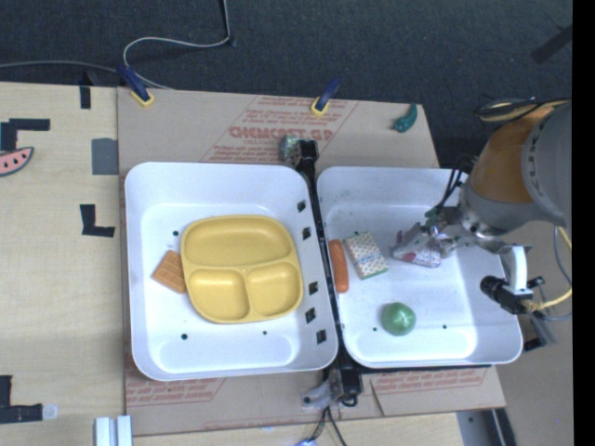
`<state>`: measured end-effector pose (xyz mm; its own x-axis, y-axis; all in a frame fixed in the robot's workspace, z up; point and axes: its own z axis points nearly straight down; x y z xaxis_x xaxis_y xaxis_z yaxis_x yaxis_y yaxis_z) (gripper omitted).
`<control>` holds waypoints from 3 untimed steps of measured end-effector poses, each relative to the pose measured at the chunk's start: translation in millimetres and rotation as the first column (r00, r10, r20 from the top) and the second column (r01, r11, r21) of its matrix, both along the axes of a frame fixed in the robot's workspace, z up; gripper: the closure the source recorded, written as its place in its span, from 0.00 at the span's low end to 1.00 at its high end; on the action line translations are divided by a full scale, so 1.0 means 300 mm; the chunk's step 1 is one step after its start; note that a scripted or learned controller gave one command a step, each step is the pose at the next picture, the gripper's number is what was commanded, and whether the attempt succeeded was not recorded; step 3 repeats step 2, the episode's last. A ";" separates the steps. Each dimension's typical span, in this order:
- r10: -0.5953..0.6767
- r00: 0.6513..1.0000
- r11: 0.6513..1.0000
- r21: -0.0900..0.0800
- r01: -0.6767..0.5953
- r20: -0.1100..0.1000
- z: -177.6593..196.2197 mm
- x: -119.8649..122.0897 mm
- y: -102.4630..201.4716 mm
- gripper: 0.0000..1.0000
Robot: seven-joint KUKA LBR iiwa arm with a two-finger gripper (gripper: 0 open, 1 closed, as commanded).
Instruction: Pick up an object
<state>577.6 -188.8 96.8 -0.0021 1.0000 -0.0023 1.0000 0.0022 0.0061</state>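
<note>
Bins sit side by side on a cardboard sheet (279, 133) that covers the wooden surface (56, 249), seen from above at a slant. The left bin (149, 193) holds a yellow divided tray (242, 268) with three compartments, and a tan cracker-like square (168, 271) pokes out from under the tray's left edge. The right bin (465, 342) holds an orange carrot-shaped piece (338, 265) lying along its left wall, a pale patterned sponge-like block (366, 255) just beside it, a green ball (398, 319) nearer the front, and a small pinkish grey object (423, 257) near the middle.

The arm (521, 170) reaches in from the right, its orange band above the wrist. The jaws (429, 240) are low inside the right bin, directly over the pinkish grey object and apparently touching it. Whether the jaws are spread or closed cannot be told from this angle, nor whether the object sits between them. The green ball, the block and the carrot-shaped piece lie apart from the jaws. A teal clip (404, 117) rests on the cardboard behind the right bin.
</note>
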 end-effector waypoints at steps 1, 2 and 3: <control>-0.001 1.000 1.000 0.001 0.001 -0.005 0.376 -0.074 0.102 1.00; -0.001 1.000 1.000 0.003 0.001 -0.007 0.456 -0.313 0.269 1.00; -0.001 1.000 1.000 0.003 0.001 -0.007 0.456 -0.313 0.269 1.00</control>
